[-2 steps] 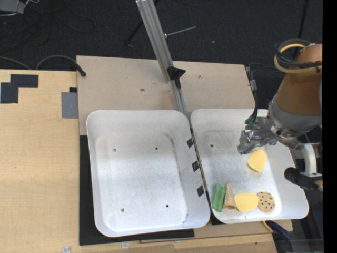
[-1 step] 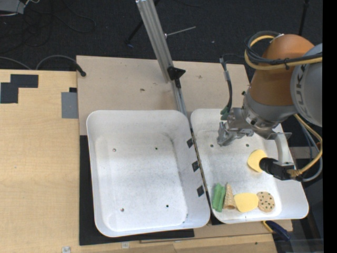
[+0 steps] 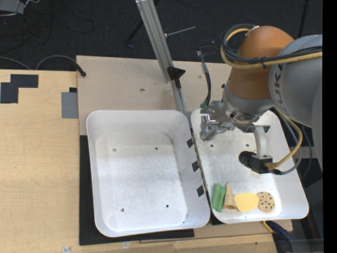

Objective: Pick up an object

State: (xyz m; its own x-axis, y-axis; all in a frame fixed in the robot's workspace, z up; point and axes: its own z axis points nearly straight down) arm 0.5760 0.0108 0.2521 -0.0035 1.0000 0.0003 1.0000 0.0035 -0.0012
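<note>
While I monitor remotely, the gripper (image 3: 206, 130) hangs over the right bin (image 3: 295, 207).
Flat green strip (image 3: 217, 196), ridged cone (image 3: 229, 195), yellow disc (image 3: 246, 202), speckled cookie (image 3: 266, 201); grip state: cannot tell.

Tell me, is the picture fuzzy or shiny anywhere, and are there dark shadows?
In the camera view the shallow white left bin looks bright and slightly grainy, with no hard glare; the floor behind the bench is very dark; the small toy foods, a green piece, yellow piece and round brown cookie, are sharp; the grey arm's gripper casts soft shadow on the right bin.
</note>
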